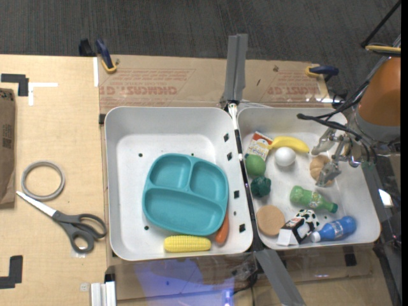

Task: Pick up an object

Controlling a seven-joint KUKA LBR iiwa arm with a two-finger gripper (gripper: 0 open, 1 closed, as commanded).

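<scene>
Hovering with its fingers apart over the right bin (366,190), the gripper (333,160) frames a tan rounded object (318,166) at the bin's right side; descend squarely before closing.

bins 2 (115,171) (366,196) | divided tray 1 (186,194) | bottles 2 (312,197) (335,229) | scissors 1 (70,222) | tape roll 1 (43,180)

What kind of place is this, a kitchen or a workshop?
Probably a robotics lab bench, not a kitchen: two white bins clamped over cardboard, toy food like the plastic corn, and the robot hand above the right bin.
</scene>
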